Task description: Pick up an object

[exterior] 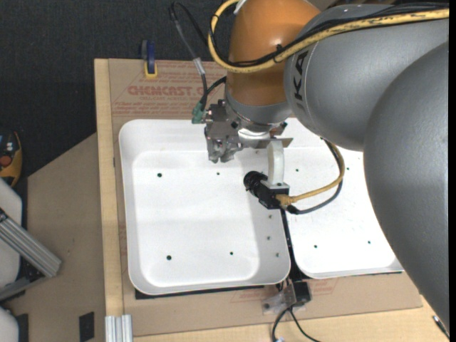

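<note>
Brown board [185,312] carried both bins; a small cable plug [293,293] sat at its near edge, between them. White left bin [192,226]: floor bare across the near half and the middle, apart from a few dark dots. Right bin [342,241]: near strip bare, the rest covered by the grey arm [399,120]. A black fitting [258,186] with a yellow cable [320,191] hung from the wrist over the rim the bins share.

Gripper [222,148] was low over the far part of the left bin, near the middle of its far edge. Spread or pressed together: could not tell, as the wrist body masked it from above. Orange band [267,41] stood directly over it. A blue clamp [149,57] was fixed at the board's far edge.

The object to pick: location could not be told; if one was there, it lay hidden under the gripper or the arm.

Judged step: descent or grasp attempt at the far side of the left bin. Next move would call for closing, then a straight lift, clear of the far wall, to show whether anything came up.
</note>
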Motion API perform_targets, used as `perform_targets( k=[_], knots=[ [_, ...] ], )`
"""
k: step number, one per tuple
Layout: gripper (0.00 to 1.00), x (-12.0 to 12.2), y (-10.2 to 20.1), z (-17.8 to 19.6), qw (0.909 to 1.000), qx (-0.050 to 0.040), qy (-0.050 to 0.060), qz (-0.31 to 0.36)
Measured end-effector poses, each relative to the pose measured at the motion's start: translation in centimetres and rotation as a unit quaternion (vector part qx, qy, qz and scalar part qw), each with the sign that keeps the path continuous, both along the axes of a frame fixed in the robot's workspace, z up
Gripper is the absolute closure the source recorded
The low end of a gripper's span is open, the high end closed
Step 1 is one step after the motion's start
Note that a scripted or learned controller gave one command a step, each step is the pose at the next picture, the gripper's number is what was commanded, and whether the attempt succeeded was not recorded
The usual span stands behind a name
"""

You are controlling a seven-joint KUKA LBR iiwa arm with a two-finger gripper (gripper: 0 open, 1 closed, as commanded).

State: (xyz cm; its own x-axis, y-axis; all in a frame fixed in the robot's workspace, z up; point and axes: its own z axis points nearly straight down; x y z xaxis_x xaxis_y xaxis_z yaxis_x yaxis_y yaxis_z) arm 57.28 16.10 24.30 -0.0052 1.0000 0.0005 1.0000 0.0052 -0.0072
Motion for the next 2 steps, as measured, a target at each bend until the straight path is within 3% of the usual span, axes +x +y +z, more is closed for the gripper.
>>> perform_targets(
  k=[1,2],
  knots=[
    [1.00,1.5,6.7,-6.1,1.0000,0.0001,-0.001,0.000],
    [1.00,-0.4,4.6,3.4,1.0000,0.0009,-0.007,-0.004]
  ],
)
